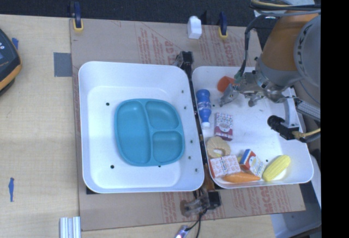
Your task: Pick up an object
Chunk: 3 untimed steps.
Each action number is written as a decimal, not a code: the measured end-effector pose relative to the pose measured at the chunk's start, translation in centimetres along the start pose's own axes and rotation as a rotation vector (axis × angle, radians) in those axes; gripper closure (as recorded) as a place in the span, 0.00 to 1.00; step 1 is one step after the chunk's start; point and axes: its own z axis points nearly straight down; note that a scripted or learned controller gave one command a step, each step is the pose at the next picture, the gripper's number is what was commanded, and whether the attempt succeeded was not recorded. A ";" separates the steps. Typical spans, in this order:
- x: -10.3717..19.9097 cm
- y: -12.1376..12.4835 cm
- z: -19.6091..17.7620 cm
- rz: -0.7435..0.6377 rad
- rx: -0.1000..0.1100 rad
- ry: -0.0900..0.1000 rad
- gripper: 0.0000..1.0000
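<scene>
Pale wood of the bench point(38, 122) surrounds two white bins. Taking the blue bottle point(203, 106) as the landmark: it lies against the left wall of the right bin point(305, 171), and left of it the left bin point(90, 122) holds a blue divided tray point(149, 131), with bare floor all round that tray. Right of the bottle the bin floor lies open at mid-height. Below the bottle lie a red-and-white packet point(224, 126), a round pastry point(218, 147), another packet point(224, 166), a small carton point(250, 159), a carrot point(240, 178) and a yellow corn cob point(276, 168) along the bin's lower edge. Up and right of the bottle hangs the pincer point(243, 96), its fingers spread apart with nothing between them. An orange-red object point(224, 84) lies just beside its left finger.
</scene>
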 end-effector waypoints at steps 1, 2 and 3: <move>1.6 4.6 3.5 0.004 -0.010 -0.008 0.00; 1.3 -2.4 3.8 0.003 -0.007 -0.007 0.00; 2.0 -13.1 3.7 0.009 -0.013 -0.014 0.00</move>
